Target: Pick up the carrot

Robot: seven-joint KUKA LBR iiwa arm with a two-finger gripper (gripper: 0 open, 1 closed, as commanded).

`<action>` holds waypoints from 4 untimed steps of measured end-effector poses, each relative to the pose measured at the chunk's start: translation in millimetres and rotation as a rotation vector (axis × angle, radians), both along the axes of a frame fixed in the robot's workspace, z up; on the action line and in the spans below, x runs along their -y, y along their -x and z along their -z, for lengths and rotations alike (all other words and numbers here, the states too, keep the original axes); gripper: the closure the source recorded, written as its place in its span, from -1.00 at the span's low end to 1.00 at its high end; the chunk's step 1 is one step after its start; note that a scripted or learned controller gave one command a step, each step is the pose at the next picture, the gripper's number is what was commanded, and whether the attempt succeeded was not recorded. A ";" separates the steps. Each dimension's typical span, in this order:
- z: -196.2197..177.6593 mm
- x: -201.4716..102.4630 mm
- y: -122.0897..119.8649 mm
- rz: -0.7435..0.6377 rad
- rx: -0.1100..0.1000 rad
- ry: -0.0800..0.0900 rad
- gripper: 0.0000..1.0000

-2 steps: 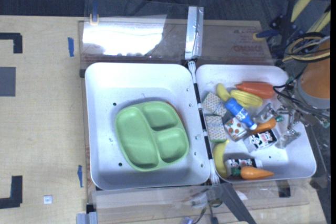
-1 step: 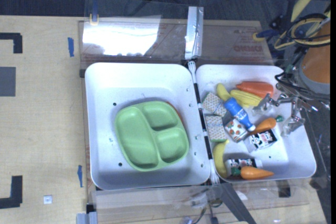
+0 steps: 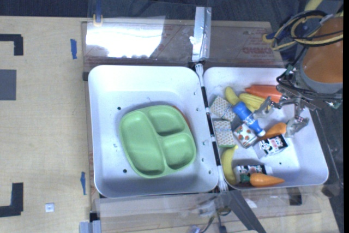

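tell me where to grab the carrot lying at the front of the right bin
Grip the carrot across its thick middle, coming straight down from above. It lies flat, pointing right, against the bin's front wall, with a small packet just behind its left end, so close the pincer across the width.

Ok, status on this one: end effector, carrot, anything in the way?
End effector low over right bin, nothing visibly held. Carrot at bin's front edge, untouched. Milk carton and blue bottle lie between.
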State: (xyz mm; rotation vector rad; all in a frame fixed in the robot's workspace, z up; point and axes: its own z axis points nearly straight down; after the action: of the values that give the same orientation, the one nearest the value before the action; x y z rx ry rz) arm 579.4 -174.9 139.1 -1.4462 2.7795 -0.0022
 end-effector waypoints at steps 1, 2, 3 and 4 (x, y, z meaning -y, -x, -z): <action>-0.2 0.1 0.0 0.000 0.000 0.000 -1.00; 52.1 40.4 -29.4 -0.214 0.001 -0.005 -1.00; -7.2 8.3 -38.3 -0.375 0.000 0.002 -1.00; 52.8 28.0 -35.6 -0.680 -0.001 -0.003 -1.00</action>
State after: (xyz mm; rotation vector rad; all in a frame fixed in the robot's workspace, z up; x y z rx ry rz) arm 615.0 -202.8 86.3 -2.2897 2.1374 0.0075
